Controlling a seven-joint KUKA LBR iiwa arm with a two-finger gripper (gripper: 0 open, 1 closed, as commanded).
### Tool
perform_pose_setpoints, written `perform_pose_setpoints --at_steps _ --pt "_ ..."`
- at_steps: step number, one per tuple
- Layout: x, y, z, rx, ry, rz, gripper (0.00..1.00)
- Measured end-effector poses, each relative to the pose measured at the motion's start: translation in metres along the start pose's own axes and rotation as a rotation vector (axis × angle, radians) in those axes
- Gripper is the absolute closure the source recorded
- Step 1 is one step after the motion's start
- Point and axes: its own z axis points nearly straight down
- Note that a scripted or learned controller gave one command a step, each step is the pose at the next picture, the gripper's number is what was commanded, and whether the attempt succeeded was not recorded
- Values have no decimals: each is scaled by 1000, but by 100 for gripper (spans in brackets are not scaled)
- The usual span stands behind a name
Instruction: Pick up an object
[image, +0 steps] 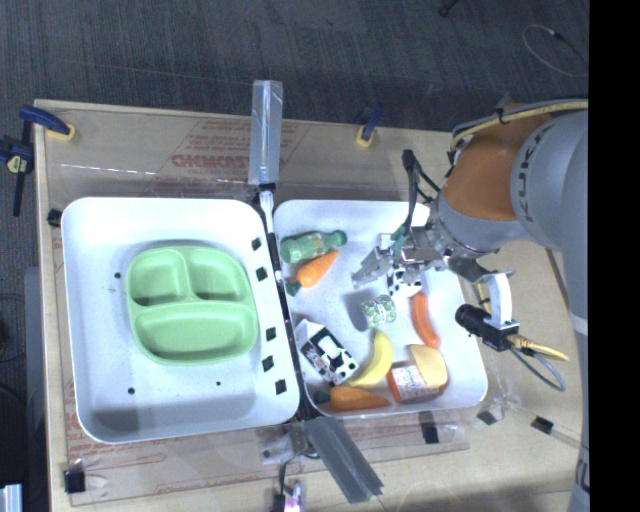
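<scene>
Over the right bin is where my arm sits, reaching in from the right with the claw hanging low above the middle of the clutter. From the one overhead camera, slanted down, I honestly can't tell whether the claw is spread or clenched; the metal bits blur into the white bin floor, and I see nothing between them, so I'm not calling it a grab.

Everything pickable is crowded in that bin. A green bottle lies along the top left, with a carrot just below it, both near the divider. A small clear cup-looking thing sits just under the claw, and that's my guess for the target, since it's closest. An orange sausage-shaped piece lies right of it. Along the bottom edge there's a banana, a black-and-white box touching it, another carrot and an orange-and-red packet.

Left bin holds a green divided plate, well apart from the action. It looks like a drop-off spot, sitting flat in the middle.
</scene>
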Motion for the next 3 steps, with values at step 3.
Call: perform_pose_setpoints --at_steps 3 --pt "-21 2 38 -2 1 -100 0"
